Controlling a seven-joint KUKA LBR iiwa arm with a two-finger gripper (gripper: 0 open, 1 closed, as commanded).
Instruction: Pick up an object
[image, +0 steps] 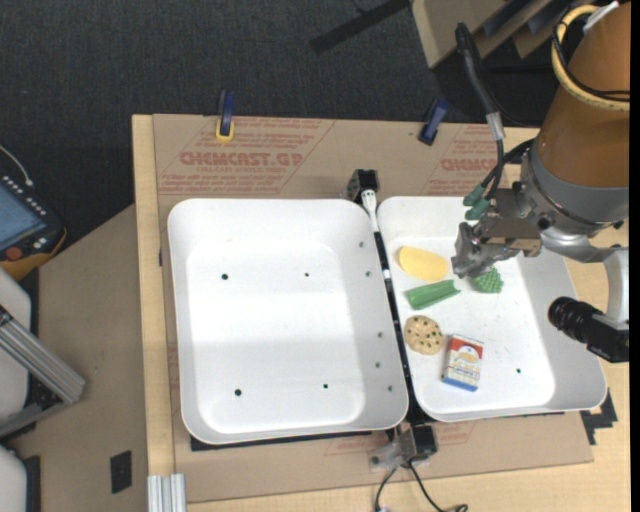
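My tool (478, 262) is low inside the right bin (560, 395), at its upper middle. I cannot tell its state from this view, nor confirm that it has hold of anything. It sits directly against a dark green ridged item (489, 281) and just right of the yellow piece (423, 263).

Other candidates in the same bin: a green flat piece (432, 294) below the yellow one, a round cookie (424, 334), and a small red and white box (463, 362) beside the cookie. The left bin (200, 320) holds nothing I can make out.

Assessment: the step in hand is the grasp attempt, with descent apparently complete. The next move calls for closing firmly on the dark green item, then lifting straight up, clear of the yellow piece, and verifying that the item comes away from the bin floor.
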